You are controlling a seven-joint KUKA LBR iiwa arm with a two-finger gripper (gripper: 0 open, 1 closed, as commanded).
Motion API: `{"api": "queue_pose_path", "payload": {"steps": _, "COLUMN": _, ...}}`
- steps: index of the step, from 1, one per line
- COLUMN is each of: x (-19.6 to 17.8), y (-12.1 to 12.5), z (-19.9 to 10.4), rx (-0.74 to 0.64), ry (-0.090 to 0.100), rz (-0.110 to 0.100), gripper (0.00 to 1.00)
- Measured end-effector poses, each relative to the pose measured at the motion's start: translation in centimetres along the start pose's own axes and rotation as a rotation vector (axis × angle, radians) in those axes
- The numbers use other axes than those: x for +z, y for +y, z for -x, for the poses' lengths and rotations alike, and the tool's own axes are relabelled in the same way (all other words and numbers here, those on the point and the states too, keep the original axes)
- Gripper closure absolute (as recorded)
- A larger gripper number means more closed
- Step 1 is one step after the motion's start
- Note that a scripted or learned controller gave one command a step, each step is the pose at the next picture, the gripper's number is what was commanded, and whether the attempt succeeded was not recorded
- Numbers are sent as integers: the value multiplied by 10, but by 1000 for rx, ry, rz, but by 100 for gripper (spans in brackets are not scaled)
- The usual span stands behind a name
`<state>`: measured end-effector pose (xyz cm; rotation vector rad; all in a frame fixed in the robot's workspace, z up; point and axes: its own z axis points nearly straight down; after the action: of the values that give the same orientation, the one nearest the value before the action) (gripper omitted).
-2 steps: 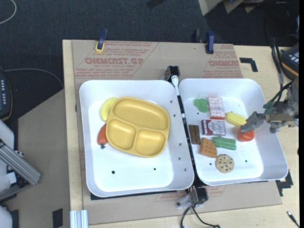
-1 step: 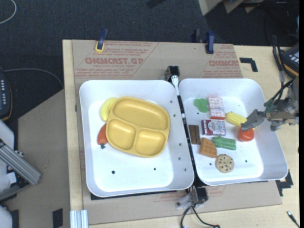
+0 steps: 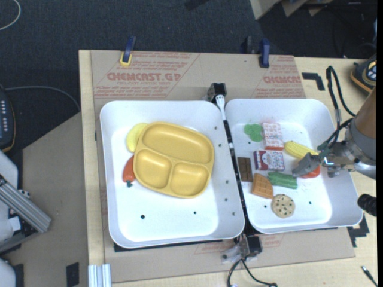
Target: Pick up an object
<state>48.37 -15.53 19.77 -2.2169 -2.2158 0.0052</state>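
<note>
Toy food pieces lie scattered in the right bin (image 3: pixel 340 211), which sits at the right centre of the frame, touching the left bin (image 3: pixel 114 178) along a shared middle edge. At the upper middle of the right bin is a green leafy piece (image 3: pixel 254 131), and just right of it a red-and-white carton (image 3: pixel 273 134). Below that carton lies a second red-and-white box (image 3: pixel 270 160), with a dark brown bar (image 3: pixel 244 168) just to its left. A yellow corn-like piece (image 3: pixel 297 149) lies to the right of the cartons. Lower down are an orange waffle wedge (image 3: pixel 261 186), a green pod (image 3: pixel 282 180) beside it, and a round chocolate-chip cookie (image 3: pixel 282 205) nearest the bottom rim.

The arm (image 3: pixel 365 133) enters from the right edge of the frame, and its hand (image 3: pixel 308 165) hangs low over the right part of that bin, fingers pointing left. A small red-orange piece (image 3: pixel 310 172) shows right at the fingertips, just right of the green pod; whether the fingers are closed on it or merely beside it I cannot tell.

In the left bin, a yellow divided tray (image 3: pixel 173 158) lies upside up across the middle, with three compartments. A yellow banana-like piece (image 3: pixel 134 136) peeks out at its upper left edge and an orange-red pepper (image 3: pixel 128 171) lies against its left edge. Both bins rest on a brown board on the table (image 3: pixel 179 70).
</note>
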Motion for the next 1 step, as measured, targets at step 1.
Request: {"api": "queue_pose_path", "payload": {"steps": 1, "x": 43, "y": -1, "z": -3, "rx": 0, "ry": 0, "rz": 1, "gripper": 0}}
